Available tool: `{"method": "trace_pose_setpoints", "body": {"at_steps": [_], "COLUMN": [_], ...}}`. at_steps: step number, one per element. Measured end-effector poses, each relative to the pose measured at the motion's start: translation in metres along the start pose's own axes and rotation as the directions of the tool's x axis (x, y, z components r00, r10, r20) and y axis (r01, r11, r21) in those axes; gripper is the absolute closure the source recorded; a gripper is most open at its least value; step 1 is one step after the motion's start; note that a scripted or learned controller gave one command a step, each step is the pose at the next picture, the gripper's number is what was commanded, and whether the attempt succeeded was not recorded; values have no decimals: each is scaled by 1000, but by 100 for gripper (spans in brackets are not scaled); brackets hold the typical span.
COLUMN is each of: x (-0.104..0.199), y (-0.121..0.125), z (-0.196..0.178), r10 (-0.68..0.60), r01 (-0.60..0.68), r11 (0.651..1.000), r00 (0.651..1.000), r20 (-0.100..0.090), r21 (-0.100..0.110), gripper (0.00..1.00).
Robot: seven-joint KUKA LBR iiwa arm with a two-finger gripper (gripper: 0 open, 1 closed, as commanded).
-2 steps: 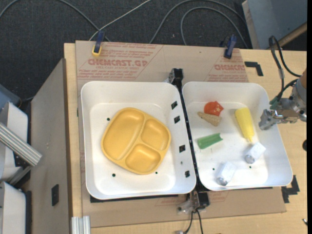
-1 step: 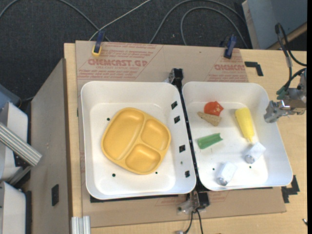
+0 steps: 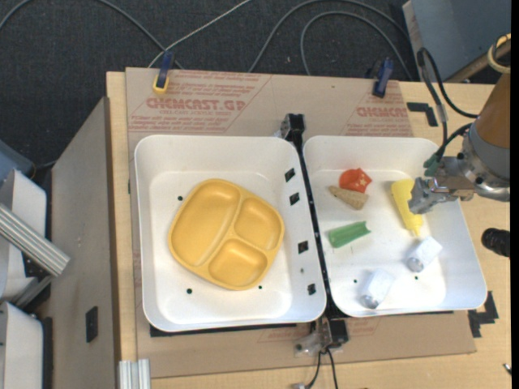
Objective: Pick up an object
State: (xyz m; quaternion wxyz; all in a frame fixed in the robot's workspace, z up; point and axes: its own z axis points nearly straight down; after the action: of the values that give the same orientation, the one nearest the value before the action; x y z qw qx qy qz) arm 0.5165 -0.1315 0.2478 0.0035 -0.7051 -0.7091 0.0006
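Note:
The right bin (image 3: 462,286) holds several small objects: a red piece (image 3: 354,179), a tan wedge (image 3: 347,197), a flat green piece (image 3: 348,234), a long yellow piece (image 3: 403,203) and two whitish-grey items (image 3: 423,254) (image 3: 375,286). My gripper (image 3: 428,194) hangs low over the bin's right side, right against the yellow piece's upper right edge. The grey arm with its orange band comes in from the right and hides the bin's far right corner.
The left bin (image 3: 154,217) contains a yellow divided plate (image 3: 227,233). A black divider with clips (image 3: 302,217) runs between the bins. Cables cross the dark floor behind the bench, and blue clamps (image 3: 164,78) hold the cardboard base.

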Motion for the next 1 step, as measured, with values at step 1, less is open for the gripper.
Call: {"method": "trace_pose_setpoints", "body": {"at_steps": [1], "x": [55], "y": [4], "z": [16], "r10": [-1], "r01": [1], "r11": [1000], "r00": [1000], "r20": [0], "r21": [0], "gripper": [100]}}
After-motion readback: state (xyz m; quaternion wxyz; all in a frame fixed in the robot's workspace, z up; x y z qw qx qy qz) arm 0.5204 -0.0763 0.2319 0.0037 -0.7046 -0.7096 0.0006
